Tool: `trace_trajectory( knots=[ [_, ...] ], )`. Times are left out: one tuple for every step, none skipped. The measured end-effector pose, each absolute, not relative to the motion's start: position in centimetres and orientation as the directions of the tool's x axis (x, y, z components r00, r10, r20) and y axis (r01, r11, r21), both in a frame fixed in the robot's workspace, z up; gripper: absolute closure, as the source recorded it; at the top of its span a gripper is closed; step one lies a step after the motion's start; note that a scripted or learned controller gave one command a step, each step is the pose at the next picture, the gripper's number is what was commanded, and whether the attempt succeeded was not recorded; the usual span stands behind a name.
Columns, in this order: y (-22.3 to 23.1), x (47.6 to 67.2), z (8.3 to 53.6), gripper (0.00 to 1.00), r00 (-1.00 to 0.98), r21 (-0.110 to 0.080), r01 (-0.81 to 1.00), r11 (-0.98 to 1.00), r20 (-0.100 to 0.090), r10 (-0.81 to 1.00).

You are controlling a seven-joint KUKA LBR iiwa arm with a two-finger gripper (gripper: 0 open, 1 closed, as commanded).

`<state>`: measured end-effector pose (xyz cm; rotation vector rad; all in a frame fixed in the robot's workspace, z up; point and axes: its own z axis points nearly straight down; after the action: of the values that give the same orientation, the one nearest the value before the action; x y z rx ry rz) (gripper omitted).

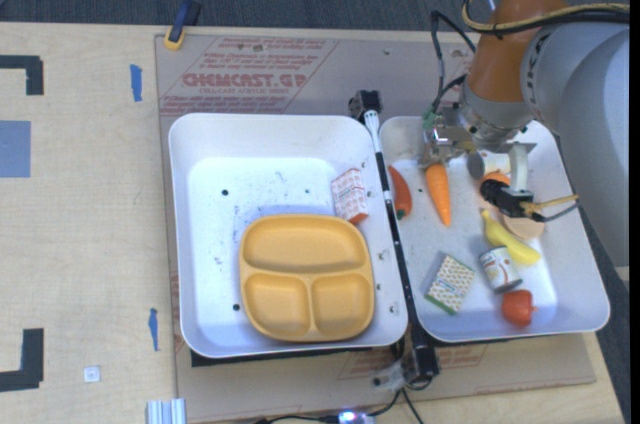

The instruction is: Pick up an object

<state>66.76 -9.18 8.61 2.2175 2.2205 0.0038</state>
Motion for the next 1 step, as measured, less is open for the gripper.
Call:
trace_trajectory(
  knots=[
    [-9.26, 64.38, 8.66, 1.0, 0.0, 0.002, 1.0, 0.0, 0.0, 1.0]
  ],
)
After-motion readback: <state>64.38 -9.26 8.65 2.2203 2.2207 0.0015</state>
